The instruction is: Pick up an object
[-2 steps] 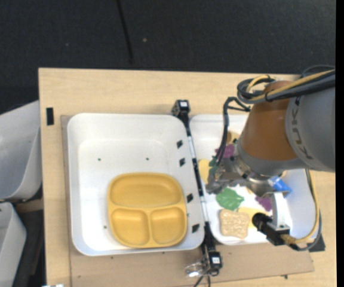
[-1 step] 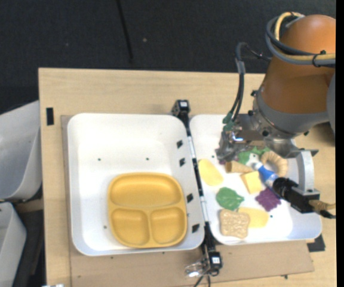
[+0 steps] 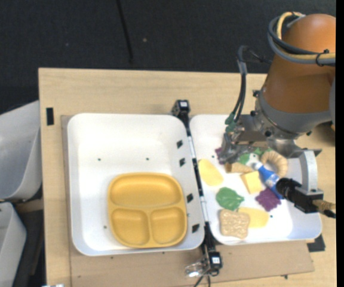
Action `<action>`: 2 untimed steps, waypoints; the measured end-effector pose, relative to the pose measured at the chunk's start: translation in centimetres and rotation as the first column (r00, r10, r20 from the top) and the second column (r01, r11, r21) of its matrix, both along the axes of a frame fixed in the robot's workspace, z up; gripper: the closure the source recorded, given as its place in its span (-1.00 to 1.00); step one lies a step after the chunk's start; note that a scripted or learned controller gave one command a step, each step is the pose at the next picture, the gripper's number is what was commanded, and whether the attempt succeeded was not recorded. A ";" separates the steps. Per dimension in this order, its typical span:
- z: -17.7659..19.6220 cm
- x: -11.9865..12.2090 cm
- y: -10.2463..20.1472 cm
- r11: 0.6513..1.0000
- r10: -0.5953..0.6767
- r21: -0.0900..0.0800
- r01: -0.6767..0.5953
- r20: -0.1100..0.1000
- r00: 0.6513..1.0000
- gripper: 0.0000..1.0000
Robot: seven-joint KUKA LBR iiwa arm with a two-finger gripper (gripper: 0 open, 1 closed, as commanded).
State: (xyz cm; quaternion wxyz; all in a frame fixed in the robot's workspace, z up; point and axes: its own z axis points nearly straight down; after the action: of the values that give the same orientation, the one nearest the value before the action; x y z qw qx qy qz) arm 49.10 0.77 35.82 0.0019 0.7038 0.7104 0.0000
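At the right of the frame, the gripper [image 3: 235, 145] hangs low over the right bin [image 3: 211, 127], above a heap of small toys; whether it is apart or together I cannot tell (shadow hides it). A green toy [image 3: 229, 198] lies centrally, a beige cracker [image 3: 234, 223] below. The left bin [image 3: 100, 139] holds a yellow divided plate [image 3: 147, 209].
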 end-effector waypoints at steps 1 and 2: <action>12.4 -0.1 4.5 1.000 -0.001 0.006 0.001 0.013 1.000 1.00; -5.0 -0.3 2.4 1.000 -0.012 -0.001 0.012 -0.018 1.000 1.00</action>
State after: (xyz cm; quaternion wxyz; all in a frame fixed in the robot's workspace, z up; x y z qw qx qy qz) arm 48.82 3.18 30.84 -0.0043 0.7078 0.7063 -0.0066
